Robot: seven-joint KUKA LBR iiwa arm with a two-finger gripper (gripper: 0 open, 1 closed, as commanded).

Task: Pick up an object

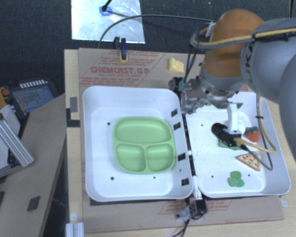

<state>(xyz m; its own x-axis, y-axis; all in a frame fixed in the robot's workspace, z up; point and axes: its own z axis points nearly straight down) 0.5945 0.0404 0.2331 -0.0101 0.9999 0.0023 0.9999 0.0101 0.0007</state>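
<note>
The gripper [186,101] sits at the upper middle of the frame, right over the walls where the two bins meet, close to their far corners. Open or closed? Cannot tell from this angle, because the wrist hides it. The grey arm [276,58] sweeps in across the upper right, covering the far right corner of the right bin [207,184].

Room to move: that bin has bare white floor across its left half and along its near edge. The pickable things cluster toward its right side. A red-orange piece [253,133] sits mid-right, a pizza slice [249,160] lies just below it, and a small green piece [235,179] lies near the bottom edge, apart from the slice. All three lie off the walls.

In the left bin [96,132], a green divided plate [142,144] lies flat in the middle, with white floor open all round it.

Beyond the bins, on the cardboard-covered surface [138,69], a yellow block [176,64] lies just up and left of the gripper.
</note>
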